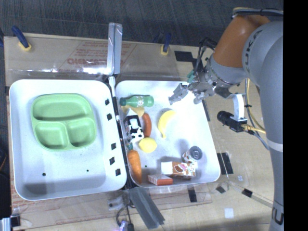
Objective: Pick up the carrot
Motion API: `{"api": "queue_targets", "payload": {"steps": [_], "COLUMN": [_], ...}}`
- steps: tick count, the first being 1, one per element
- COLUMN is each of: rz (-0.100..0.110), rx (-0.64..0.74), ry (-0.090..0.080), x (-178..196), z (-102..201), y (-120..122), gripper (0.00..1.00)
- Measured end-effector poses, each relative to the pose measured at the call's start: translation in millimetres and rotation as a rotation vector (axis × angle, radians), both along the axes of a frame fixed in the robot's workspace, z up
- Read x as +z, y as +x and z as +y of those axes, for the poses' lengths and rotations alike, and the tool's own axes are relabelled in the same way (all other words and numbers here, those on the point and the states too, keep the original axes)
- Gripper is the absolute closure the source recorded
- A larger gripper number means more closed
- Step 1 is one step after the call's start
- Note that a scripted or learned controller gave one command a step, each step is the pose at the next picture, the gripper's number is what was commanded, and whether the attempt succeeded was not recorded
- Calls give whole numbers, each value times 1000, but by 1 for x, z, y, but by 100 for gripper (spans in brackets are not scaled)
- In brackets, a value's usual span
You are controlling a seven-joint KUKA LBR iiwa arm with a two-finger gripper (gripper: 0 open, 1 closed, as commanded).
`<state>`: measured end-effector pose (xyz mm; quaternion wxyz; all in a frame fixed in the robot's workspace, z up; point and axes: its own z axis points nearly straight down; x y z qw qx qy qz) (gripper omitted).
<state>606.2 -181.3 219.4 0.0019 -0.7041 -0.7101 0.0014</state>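
We see the carrot [135, 166] at the right bin's [208, 129] near left edge, gripper [186, 94] far above, fingers apart, holding nothing.

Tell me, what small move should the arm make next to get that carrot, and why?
Probably a sweep across the right bin toward its lower left corner. The gripper hangs near the bin's upper right edge, open and holding nothing, while the carrot lies against the left wall, just below the lemon. It has to get above the carrot before descending.
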Motion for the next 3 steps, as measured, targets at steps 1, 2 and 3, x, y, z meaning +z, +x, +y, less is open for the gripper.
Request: {"api": "queue_targets", "payload": {"steps": [1, 2, 3], "rz": [-19, -36, -42], "rx": [132, 451, 515], "ry": [-5, -16, -24], "x": [-118, -116, -115], "z": [46, 74, 76], "y": [-10, -117, -118], "gripper": [0, 0, 0]}}
